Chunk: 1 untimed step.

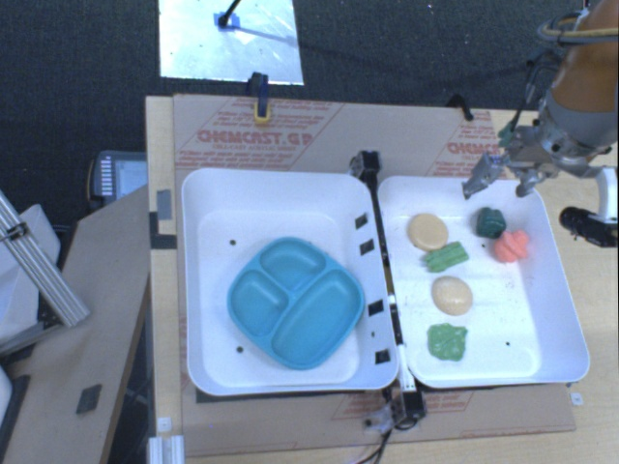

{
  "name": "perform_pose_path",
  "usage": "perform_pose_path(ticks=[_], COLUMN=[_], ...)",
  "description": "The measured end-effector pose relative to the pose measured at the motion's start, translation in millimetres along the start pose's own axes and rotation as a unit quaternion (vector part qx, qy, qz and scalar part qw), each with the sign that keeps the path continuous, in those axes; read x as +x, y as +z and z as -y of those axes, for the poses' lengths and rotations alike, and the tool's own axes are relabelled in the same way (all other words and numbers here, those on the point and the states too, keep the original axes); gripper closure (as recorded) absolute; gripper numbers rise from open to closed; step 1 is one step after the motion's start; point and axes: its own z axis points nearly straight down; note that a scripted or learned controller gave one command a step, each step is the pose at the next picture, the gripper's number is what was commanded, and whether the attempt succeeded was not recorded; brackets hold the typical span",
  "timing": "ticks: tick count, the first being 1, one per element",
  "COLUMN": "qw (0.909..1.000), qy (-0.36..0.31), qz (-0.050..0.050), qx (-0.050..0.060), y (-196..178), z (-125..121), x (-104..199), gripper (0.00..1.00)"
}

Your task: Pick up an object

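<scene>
- Dark speckled carpet (406, 37) covers the floor at the far side.
- A shiny metal sheet (230, 25) lies on it, far left.
- A tan bench board (319, 129) carries red lettering.
- An aluminium rail (34, 259) slants at the left.

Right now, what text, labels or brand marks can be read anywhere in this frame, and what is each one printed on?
"CHEMCAST G P", red print on the brown board behind the left bin; the last letters are uncertain.
A second red print of the same kind on the board behind the right bin, partly hidden by the gripper, too cut off to read.
The device at the left edge shows lines too small to read.
</scene>
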Motion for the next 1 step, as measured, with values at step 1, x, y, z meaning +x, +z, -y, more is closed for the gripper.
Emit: perform_pose_path(ticks=[1], qw=[1.0000], qy=[-0.001], qz=[0.001], qx=[-0.006], y=[-8.2], z=[-1.9], x=[0.5], gripper=[0.00])
